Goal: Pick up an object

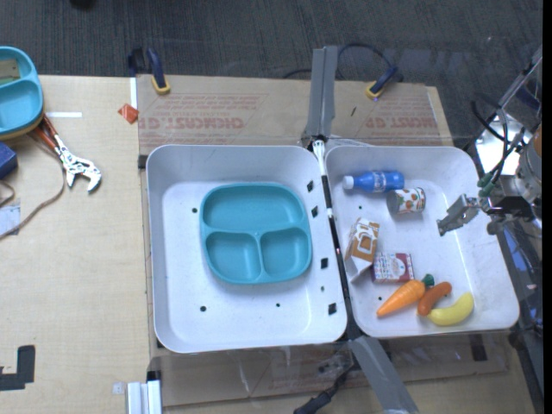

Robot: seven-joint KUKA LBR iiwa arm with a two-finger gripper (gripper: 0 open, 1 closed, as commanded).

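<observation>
The right bin [448, 158] holds several small items. A blue bottle [376, 181] lies on its side near the back, with a small can [407, 201] just to its right. A brown carton [363, 240] and a pink box [392, 268] sit in the middle. Along the front lie an orange carrot [401, 298], a red-orange vegetable [435, 295] and a yellow banana [452, 310]. My gripper [454, 216] hangs over the right part of this bin, right of the can and above the banana, with nothing seen in it.
The left bin [172, 231] holds a teal divided plate [256, 232]. On the bench at the far left lie a wrench [76, 166] and a teal dish [17, 89]. Clamps [155, 72] sit on the cardboard behind the bins. Cables hang at the right edge.
</observation>
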